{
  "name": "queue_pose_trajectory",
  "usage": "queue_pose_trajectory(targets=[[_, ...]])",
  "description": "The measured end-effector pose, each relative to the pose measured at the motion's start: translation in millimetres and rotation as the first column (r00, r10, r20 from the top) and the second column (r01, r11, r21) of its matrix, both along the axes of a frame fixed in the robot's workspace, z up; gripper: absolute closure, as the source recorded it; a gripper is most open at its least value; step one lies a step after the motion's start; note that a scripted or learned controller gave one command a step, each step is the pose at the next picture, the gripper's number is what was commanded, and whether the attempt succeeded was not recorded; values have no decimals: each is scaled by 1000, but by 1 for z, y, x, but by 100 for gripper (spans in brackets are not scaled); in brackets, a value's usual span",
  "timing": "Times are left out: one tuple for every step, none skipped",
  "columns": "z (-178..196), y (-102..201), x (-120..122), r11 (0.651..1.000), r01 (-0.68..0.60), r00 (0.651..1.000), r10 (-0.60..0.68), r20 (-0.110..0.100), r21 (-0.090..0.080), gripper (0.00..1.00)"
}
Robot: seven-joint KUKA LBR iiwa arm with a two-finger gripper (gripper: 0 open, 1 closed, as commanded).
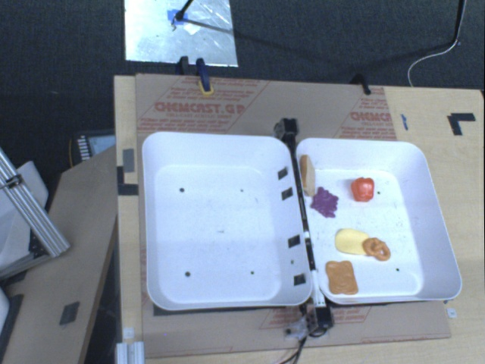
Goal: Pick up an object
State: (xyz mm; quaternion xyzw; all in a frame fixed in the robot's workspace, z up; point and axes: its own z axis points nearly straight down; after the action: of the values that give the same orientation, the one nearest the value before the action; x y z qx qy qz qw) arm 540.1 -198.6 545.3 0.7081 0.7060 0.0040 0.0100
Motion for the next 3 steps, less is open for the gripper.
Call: queue_pose_trajectory(targets=[[2, 3, 3, 1000, -10, 1000, 10, -11, 4, 100], [-57, 51, 19, 1000, -12, 1000, 12, -22, 10, 100], [-7, 7, -37, 1000, 1, 1000, -1, -12, 4, 100]])
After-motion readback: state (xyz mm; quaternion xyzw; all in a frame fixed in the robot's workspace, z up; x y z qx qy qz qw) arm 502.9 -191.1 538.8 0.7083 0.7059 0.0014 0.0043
